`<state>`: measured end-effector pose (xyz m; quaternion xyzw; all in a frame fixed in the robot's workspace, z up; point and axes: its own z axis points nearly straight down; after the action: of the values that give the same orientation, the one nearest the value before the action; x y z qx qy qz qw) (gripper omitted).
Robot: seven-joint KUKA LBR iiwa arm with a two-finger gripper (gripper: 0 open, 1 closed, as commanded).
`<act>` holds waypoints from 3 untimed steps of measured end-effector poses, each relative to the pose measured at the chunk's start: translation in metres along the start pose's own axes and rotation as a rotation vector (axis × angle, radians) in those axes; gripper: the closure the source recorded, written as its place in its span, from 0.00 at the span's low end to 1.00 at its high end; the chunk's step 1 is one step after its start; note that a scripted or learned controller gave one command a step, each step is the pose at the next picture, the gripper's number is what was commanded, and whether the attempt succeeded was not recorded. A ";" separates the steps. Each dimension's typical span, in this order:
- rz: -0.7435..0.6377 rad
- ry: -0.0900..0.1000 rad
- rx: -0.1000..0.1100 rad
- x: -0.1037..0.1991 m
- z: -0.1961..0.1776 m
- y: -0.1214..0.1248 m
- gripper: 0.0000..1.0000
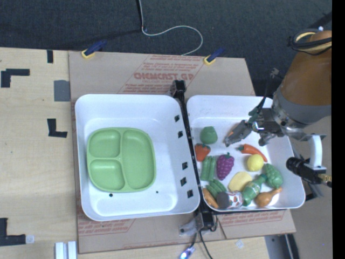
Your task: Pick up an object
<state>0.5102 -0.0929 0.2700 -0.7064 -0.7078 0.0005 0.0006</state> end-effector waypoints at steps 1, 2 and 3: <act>-0.005 0.002 0.007 0.071 0.072 0.012 0.00; -0.010 0.005 -0.014 0.139 -0.064 -0.015 0.00; -0.008 0.002 -0.003 0.205 -0.096 -0.027 0.00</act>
<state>0.4829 0.1117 0.3661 -0.7035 -0.7107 -0.0011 0.0004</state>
